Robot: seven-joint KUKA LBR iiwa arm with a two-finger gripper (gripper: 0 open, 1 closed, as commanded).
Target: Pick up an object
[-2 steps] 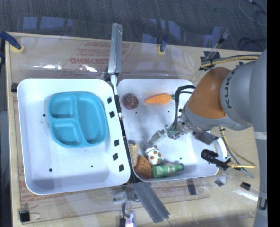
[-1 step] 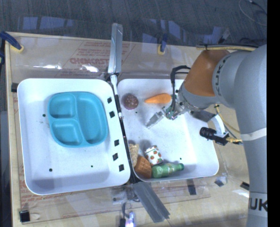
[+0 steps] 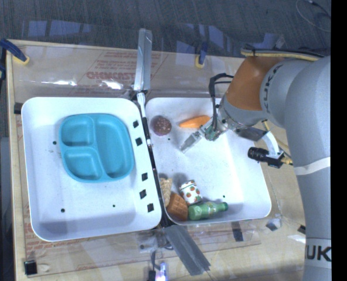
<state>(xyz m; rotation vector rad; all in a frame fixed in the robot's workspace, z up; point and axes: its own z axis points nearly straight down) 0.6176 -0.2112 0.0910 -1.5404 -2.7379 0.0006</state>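
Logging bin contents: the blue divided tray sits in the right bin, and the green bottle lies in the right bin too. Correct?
Not quite. In the camera view the blue divided tray sits in the left bin, not the right. The green bottle does lie in the right bin.

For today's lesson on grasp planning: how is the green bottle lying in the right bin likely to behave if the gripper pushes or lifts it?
The green bottle lies on its side, so a push would probably roll it. It looks smooth and rounded, so fingers may slip off. It rests against the bin wall beside other items, which could hinder a clean grasp.
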